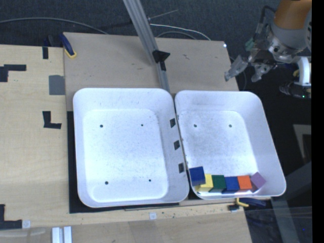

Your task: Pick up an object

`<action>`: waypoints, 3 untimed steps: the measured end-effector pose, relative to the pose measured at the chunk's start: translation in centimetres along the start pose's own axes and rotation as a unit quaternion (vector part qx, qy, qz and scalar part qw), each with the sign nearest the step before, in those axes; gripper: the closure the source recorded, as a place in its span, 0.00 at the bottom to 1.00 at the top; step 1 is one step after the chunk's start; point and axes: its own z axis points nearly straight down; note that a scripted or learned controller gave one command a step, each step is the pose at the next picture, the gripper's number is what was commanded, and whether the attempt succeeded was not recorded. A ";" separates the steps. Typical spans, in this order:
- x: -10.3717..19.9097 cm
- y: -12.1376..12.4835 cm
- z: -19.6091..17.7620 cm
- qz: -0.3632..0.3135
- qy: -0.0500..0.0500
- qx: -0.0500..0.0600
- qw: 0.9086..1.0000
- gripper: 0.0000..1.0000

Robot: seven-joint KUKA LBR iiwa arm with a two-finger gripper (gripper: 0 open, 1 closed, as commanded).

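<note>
A: What sits on the bench?
B: Two white bins, the left bin (pixel 124 146) beside the right bin (pixel 228 135).
A: And the arm (pixel 292 14)?
B: Up beyond the right bin's far corner. Its gripper (pixel 247 71) hangs with fingers spread apart, nothing between them.
A: The objects?
B: A row of blocks (pixel 226 182) along the right bin's near wall: blue, yellow, green, blue, orange, purple.

Two shallow white plastic bins, the left one (pixel 86 151) and the right one (pixel 263 135), look smooth and faintly glossy though speckled with dark flecks, resting on a matt pale wooden bench top (pixel 30 135) beneath a slanted ribbed grey metal rail (pixel 142 22).
</note>
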 end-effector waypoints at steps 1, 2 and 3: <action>-1.0 -4.5 5.7 0.002 0.001 0.004 1.000 0.00; 3.1 -4.7 1.7 -0.002 0.001 -0.002 1.000 0.00; 1.4 -11.3 10.7 0.003 0.002 0.006 1.000 0.00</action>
